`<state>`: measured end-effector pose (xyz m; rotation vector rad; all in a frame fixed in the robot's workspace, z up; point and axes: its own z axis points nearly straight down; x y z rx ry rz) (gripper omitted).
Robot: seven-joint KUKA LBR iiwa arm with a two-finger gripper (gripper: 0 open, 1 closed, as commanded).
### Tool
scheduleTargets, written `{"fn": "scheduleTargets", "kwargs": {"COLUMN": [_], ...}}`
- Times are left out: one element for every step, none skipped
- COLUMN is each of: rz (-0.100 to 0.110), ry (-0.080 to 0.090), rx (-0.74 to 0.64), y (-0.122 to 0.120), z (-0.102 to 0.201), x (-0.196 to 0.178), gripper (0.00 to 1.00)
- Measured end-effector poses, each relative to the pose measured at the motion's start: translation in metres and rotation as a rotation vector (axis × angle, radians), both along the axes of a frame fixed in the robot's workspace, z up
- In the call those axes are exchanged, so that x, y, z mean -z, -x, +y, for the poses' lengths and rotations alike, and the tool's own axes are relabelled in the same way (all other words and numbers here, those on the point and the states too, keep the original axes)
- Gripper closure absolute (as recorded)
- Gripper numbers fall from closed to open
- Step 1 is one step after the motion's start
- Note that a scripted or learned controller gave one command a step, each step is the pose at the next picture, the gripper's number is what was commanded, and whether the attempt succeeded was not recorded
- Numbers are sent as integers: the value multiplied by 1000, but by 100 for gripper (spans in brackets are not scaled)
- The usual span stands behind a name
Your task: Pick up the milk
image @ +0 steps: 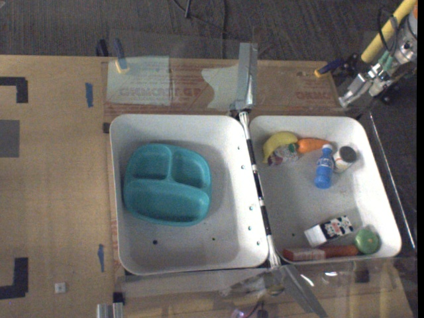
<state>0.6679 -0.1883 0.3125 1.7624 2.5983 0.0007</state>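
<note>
White with black patches, the milk lies on its side near the front of the right bin, beside a green ball. We see the gripper outside the bin's far corner; whether it is clenched, we cannot tell.

Single fixed overhead camera, slanted down on both white bins, arm from right.

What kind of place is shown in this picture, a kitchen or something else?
Probably a robotics lab test bench, not a kitchen. Two white bins sit on a wooden bench marked with tape, toy groceries like the milk carton and blue bottle lie loose, and a robot gripper waits at the corner.
</note>
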Motion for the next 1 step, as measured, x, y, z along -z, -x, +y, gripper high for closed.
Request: {"fn": "scheduleTargets", "kwargs": {"rz": [0], "ry": [0], "rx": [259], "y": [104], "z": [-36], "x": [-9], "gripper": [0]}}
